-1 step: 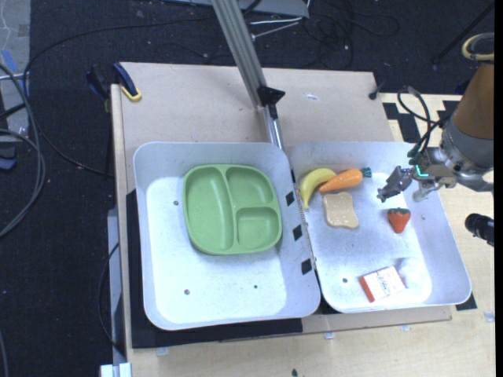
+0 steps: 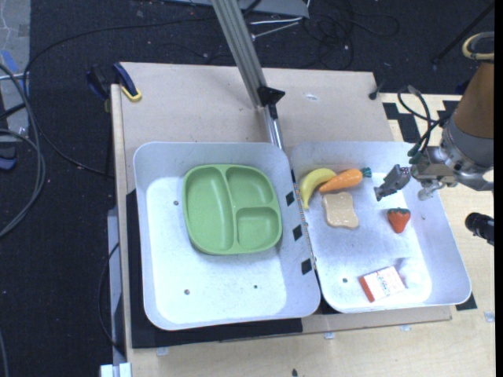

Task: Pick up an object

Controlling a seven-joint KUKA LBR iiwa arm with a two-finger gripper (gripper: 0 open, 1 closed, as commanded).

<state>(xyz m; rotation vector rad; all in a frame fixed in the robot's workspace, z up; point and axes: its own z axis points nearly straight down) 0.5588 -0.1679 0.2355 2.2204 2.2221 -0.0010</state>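
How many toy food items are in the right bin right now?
4: banana at the bin's upper left, carrot touching it, bread slice below them, strawberry to the right. None appear hidden.

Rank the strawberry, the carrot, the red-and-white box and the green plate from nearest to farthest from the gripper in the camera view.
From the gripper:
1. Strawberry, just below it in the right bin.
2. Carrot, to its left, same bin.
3. Red-and-white box, near that bin's front edge.
4. Green plate, in the left bin.
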